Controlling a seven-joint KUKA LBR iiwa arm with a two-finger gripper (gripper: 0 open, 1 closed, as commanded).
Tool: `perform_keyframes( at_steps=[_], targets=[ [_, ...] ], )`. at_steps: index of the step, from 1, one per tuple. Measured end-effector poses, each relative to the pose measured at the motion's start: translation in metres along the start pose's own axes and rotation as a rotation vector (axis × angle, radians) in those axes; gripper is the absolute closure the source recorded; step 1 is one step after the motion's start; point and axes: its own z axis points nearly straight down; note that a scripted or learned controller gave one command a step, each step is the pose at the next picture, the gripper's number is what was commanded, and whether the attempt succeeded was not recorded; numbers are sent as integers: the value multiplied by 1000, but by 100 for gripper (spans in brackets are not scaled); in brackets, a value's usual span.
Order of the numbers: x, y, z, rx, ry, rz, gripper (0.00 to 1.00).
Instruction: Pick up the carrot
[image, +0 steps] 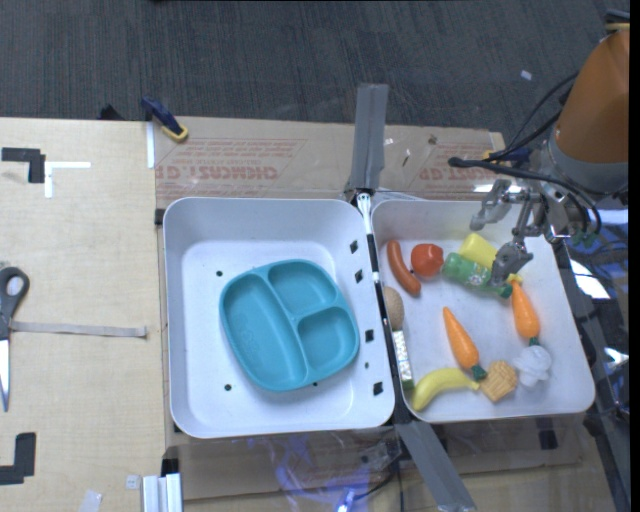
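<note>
So the gripper (510, 262) is low over the right bin (570, 400), tips right at the green toy (466, 270) and yellow piece (478, 248), just above the top of one carrot (525, 312). Can't tell if the fingers are open or closed — too much cable and metal in the way — and nothing shows between them.

Catch: there are 2 carrots. The other one (460, 338) lies mid-bin, slanted, with bare floor round it. The near one lies along the right wall, green top almost touching the green toy, and a white thing (534, 364) just below its tip.

What I'd worry about:
- closing on the green toy instead, since it sits right at the tips
- a finger jamming against the wall, as there's little gap on that side
- the carrot rolling out, being tapered and smooth

The hot dog (402, 268), tomato (427, 259), banana (443, 384) and corn (499, 381) are well apart from it. The mid-bin carrot looks like the easier grab — more open room.
</note>
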Motion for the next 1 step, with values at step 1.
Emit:
perform_keyframes(
  at_steps=[1],
  targets=[
    [76, 29, 122, 0, 2, -113, 0]
  ],
)
